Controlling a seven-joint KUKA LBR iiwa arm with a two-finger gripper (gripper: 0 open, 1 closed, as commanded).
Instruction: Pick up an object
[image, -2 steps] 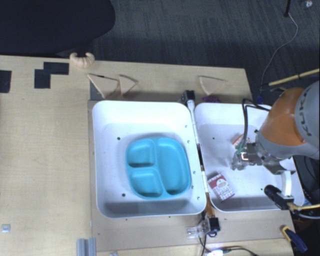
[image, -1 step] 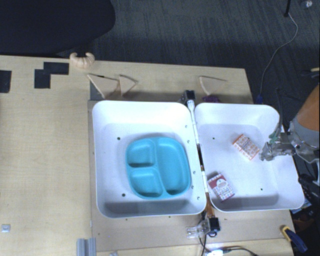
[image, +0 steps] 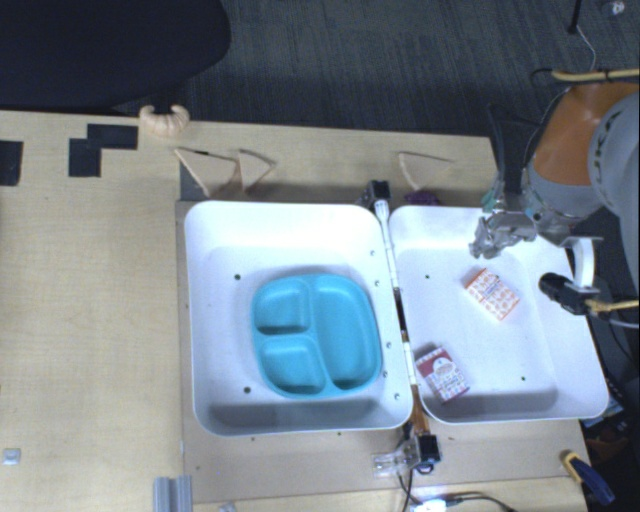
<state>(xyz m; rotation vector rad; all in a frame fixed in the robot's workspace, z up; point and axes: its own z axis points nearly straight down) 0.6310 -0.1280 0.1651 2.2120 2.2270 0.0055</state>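
Fingers-wise, you honestly couldn't tell from this angle whether they were spread or closed; the gripper (image: 492, 240) was just a small metallic blob, with nothing visibly caught in it. It hung over the upper left part of the right bin (image: 570, 405), near the back wall, with the arm coming in from the right of the frame. Your candidates sat lower down in that same bin: a white-and-red patterned box (image: 492, 295) near the middle, close below the gripper but apart from it, and a dark red box (image: 442, 373) towards the lower left corner, just beside the divider. Both lay flat with free space around them, so I'd guess either was fair game, the patterned one being the shorter trip. Over in the left bin (image: 215, 260) you had a blue divided tray (image: 315, 335), probably too wide and flat to pinch easily.
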